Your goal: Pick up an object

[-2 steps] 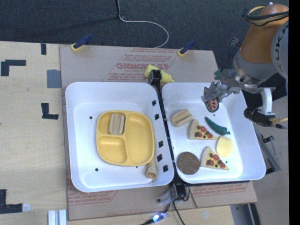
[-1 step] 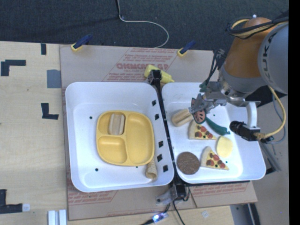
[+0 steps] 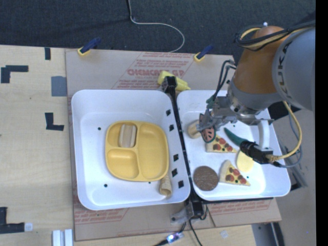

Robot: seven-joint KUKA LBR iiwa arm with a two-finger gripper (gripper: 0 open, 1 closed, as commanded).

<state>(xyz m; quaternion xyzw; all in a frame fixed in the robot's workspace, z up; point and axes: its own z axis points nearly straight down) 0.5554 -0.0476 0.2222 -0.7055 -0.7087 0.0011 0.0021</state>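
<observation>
The claw (image 3: 207, 128) hangs low in the right bin (image 3: 271, 187), right over a small red-and-black toy (image 3: 208, 134); whether its grip is open or closed, I cannot tell. Two pizza slices (image 3: 221, 146) and a brown cookie (image 3: 206, 178) lie nearby.

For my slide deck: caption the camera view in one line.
Gripper low in the right bin beside pizza slices and a brown disc; yellow tray in the left bin.
</observation>
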